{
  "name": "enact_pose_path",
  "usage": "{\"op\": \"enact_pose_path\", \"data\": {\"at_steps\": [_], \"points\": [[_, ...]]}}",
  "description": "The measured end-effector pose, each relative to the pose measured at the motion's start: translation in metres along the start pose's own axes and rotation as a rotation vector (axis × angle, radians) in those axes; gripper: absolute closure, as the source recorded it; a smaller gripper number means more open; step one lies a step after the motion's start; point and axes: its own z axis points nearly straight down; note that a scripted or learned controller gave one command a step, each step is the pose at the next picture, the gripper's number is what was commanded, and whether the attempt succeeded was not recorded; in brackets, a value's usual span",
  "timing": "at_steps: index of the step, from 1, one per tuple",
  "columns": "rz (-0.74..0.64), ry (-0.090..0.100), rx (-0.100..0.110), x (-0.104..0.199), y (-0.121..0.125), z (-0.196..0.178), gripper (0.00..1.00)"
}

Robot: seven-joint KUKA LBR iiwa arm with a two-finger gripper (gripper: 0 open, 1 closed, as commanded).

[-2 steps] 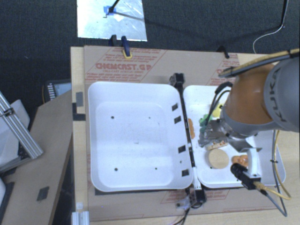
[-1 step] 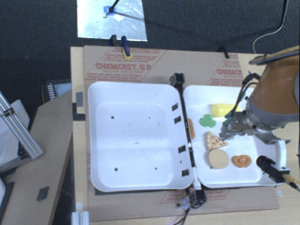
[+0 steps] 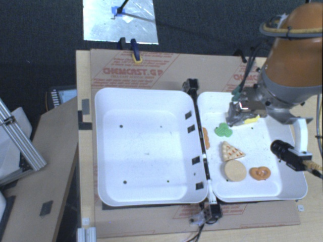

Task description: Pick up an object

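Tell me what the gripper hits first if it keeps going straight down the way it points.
Most likely the yellow object right under the gripper, or the right bin floor beside it. The green piece sits slightly nearer the camera; depth is unclear.

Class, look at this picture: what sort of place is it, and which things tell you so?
Probably a robotics lab test bench. An industrial arm reaches over two shallow white bins set on cardboard, and the right bin holds small toy foods such as a pizza slice and a pretzel.
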Motion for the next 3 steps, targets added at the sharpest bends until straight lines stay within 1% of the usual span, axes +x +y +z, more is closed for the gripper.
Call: {"op": "enact_pose_path", "data": {"at_steps": [1, 2, 3], "points": [[0.004, 0.000, 0.002, 0.047, -0.010, -0.104, 1.00], [0.004, -0.001, 0.014, 0.108, -0.001, -0.090, 1.00], [0.003, 0.001, 0.010, 0.170, -0.009, -0.140, 1.00]]}}
